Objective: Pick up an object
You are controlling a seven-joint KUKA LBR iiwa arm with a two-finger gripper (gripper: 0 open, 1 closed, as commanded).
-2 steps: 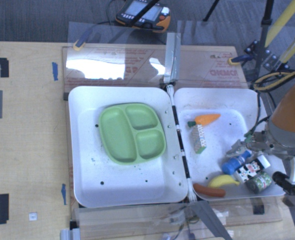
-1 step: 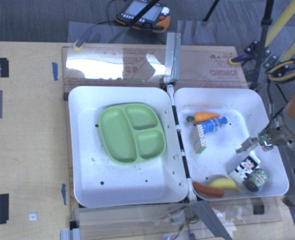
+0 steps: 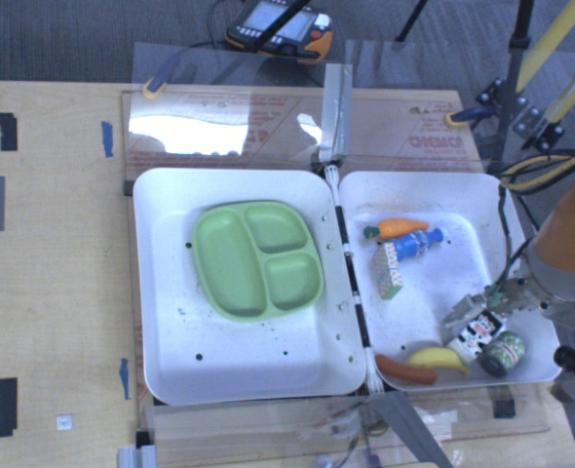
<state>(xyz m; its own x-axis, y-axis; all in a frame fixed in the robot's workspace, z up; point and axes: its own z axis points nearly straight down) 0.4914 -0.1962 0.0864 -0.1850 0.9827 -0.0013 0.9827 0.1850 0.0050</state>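
Note:
The right bin (image 3: 463,195) holds an orange carrot (image 3: 397,228), a blue bottle (image 3: 419,243), a striped packet (image 3: 390,269), a yellow banana (image 3: 439,358), a red sausage (image 3: 404,370), a green can (image 3: 502,353) and a white printed pack (image 3: 477,331). My gripper (image 3: 471,312) is low at the bin's right side, just above the white pack and beside the can. Its metal fingers (image 3: 460,310) point left. I cannot make out whether anything sits between them.
The left bin (image 3: 161,291) carries a green divided plate (image 3: 258,258). A clear plastic sheet (image 3: 229,125) lies behind both bins. A handheld controller (image 3: 278,27) rests at the back. Cables and stand legs crowd the far right.

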